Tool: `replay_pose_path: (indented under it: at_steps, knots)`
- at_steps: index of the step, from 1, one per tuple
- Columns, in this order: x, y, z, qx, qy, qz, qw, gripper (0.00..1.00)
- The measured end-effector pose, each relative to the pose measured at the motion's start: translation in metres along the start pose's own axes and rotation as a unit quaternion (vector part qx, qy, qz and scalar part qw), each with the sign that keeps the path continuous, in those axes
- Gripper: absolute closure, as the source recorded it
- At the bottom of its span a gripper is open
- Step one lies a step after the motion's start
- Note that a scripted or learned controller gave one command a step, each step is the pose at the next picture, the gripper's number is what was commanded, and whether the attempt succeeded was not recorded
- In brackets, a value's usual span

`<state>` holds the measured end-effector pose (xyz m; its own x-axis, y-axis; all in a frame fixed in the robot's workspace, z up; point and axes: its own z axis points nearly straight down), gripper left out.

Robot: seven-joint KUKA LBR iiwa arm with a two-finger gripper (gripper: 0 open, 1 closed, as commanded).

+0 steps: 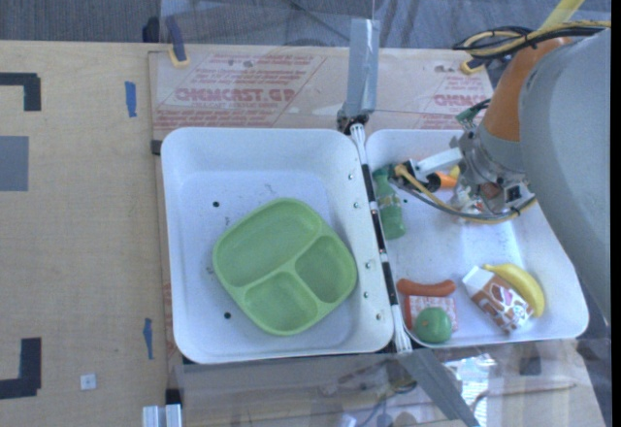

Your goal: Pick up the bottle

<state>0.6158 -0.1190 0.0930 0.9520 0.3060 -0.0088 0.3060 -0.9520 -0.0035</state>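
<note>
A small green bottle (pixel 389 208) lies in the right bin (pixel 543 250), pressed against its left wall, with its length running front to back. My gripper (pixel 473 194) hangs over the back middle of that bin, to the right of the bottle and apart from it. Cables and the wrist cover much of the gripper.
The left bin (pixel 252 163) holds a green divided plate (pixel 284 266). At the front of the right bin lie a red sausage (pixel 427 287), a green apple (pixel 433 323), a banana (pixel 521 285) and a small brown-and-white carton (pixel 495 305). The arm fills the right side.
</note>
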Motion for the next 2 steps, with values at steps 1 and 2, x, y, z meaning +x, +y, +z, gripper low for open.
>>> replay_pose_path:
  at_steps: [1,2]
  knots:
    - [-0.009,0.056,-0.155,0.0,0.001,0.053,0.9986,1.0]
    - [-0.021,0.054,-0.339,-0.001,0.001,0.047,0.9989,1.0]
